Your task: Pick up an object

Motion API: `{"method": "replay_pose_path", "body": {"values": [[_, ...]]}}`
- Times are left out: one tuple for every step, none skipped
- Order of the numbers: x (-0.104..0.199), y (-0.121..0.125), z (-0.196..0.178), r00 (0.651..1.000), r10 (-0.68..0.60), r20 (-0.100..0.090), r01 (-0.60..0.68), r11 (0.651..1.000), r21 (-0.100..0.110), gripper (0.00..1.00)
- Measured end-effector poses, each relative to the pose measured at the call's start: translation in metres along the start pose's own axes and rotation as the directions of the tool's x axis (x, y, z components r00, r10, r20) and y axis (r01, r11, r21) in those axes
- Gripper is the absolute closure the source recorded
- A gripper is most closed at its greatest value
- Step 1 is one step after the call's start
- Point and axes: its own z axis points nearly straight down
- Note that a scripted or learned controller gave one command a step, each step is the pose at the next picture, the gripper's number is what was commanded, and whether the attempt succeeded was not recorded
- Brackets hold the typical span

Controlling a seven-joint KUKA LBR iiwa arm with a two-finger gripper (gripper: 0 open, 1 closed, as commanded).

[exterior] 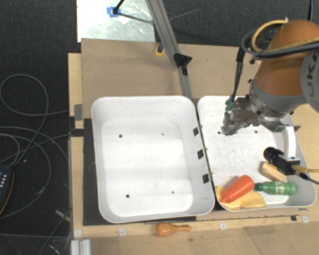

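Observation:
My gripper (229, 127) hangs over the upper left part of the right bin (239, 158), above bare white floor with nothing under it. The objects lie along that bin's front edge. An orange-red carrot-like piece (237, 188) rests on a yellow piece (251, 200) in the front left corner. Right of them a green bottle (277, 187) lies on its side. A tan wooden piece (271, 170) lies just behind the bottle. All of these sit well below and to the right of the gripper.
The left bin (103, 142) stands beside the right one, joined by black clips (200, 154). A small orange-brown gourd-shaped thing (172, 228) lies on the bench in front of the bins. A grey slanted pole (167, 31) crosses the back.

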Motion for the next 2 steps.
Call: {"method": "replay_pose_path", "body": {"values": [[0.053, 0.025, 0.014, 1.0, 0.0, 0.0, 0.0, 1.0, -0.001, 1.0], [0.101, 0.046, 0.024, 1.0, 0.0, 0.0, 0.0, 1.0, -0.001, 1.0]]}}
